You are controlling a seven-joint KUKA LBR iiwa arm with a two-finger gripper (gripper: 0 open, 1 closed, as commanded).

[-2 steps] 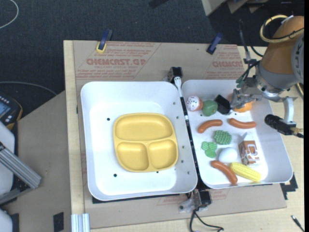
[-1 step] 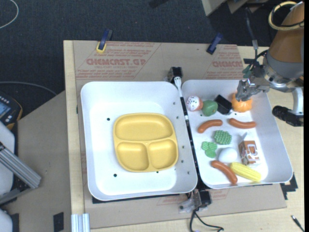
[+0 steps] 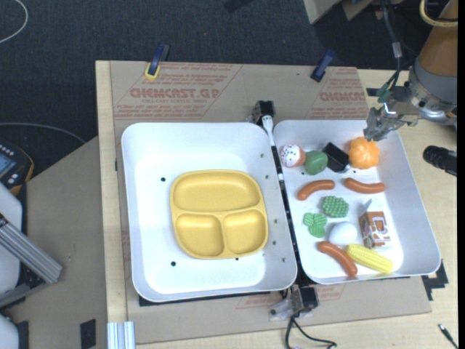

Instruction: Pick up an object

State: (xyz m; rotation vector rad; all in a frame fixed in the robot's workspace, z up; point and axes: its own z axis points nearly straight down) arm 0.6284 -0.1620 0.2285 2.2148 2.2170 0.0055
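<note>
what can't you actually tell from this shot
- Claw: small and blurred in the camera view above the orange fruit; its grip state is unreadable.
- Arm: cut off by the top right corner.
- Small carton: print too small to read.
- Black block: partly hidden behind the orange fruit and the green piece; its full shape is unclear.

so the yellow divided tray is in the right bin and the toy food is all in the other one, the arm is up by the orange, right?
Not quite: the camera view shows the yellow divided tray in the left bin, and the toy food lies in the right bin. The rest holds: the gripper is up by the orange.
</note>
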